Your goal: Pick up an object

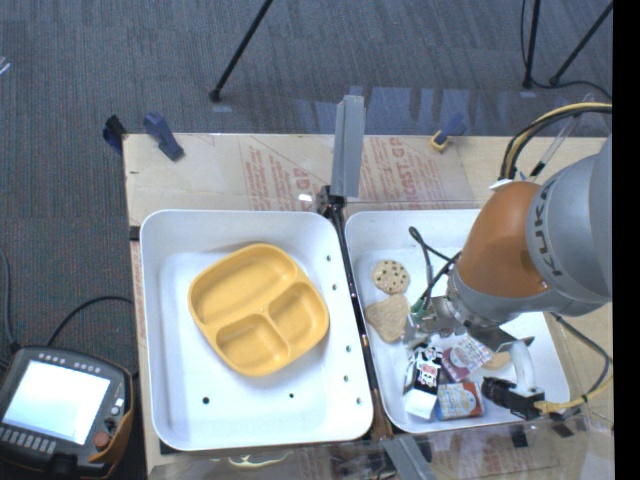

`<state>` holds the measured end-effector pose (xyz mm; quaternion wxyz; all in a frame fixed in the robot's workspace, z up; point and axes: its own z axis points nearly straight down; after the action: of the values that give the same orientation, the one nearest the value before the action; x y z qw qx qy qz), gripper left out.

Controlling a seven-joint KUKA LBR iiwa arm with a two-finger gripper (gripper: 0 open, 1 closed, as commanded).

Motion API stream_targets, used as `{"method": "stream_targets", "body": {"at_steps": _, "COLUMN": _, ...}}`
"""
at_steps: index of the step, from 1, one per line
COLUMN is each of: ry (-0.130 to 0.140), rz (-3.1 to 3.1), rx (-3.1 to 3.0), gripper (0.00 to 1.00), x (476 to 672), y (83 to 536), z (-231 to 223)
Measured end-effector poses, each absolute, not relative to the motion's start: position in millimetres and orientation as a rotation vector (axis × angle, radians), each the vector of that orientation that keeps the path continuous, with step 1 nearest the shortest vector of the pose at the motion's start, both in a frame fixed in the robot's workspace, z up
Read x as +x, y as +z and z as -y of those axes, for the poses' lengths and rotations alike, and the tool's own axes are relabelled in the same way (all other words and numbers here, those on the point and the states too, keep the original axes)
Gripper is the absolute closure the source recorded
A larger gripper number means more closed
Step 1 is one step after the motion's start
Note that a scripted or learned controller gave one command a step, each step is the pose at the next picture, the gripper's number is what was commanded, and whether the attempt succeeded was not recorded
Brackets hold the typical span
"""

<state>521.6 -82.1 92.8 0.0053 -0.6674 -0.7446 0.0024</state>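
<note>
Objects for picking sit in the right bin, bunched toward its near half: cookie, toast slice just below it, then a tight clutter of small packs nearer the camera — black-and-white carton, colourful packet, a reddish item partly under the arm. Exact contact between these is hard to read; they overlap or touch. Gripper is low over the bin, just right of the toast, at the top edge of the clutter. Wrist and orange band cover it from above, so cannot tell its state, nor whether anything is held. Judgement: arm is reaching down for a pick near toast or carton; crowding makes a clean grab risky, neighbours likely get nudged. Left bin holds a yellow divided tray, lying flat, well apart from the arm. Both bins rest on the bench. Pendant sits on the floor at left.
</note>
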Motion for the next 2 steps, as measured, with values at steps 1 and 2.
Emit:
{"method": "stream_targets", "body": {"at_steps": 1, "ry": 0.008, "rz": 2.332, "rx": -2.090, "gripper": 0.00, "x": 521.4, "y": 92.5, "z": 82.1}}
{"method": "stream_targets", "body": {"at_steps": 2, "ry": 0.001, "rz": 2.692, "rx": -1.611, "gripper": 0.00, "x": 479.0, "y": 85.7, "z": 96.9}}
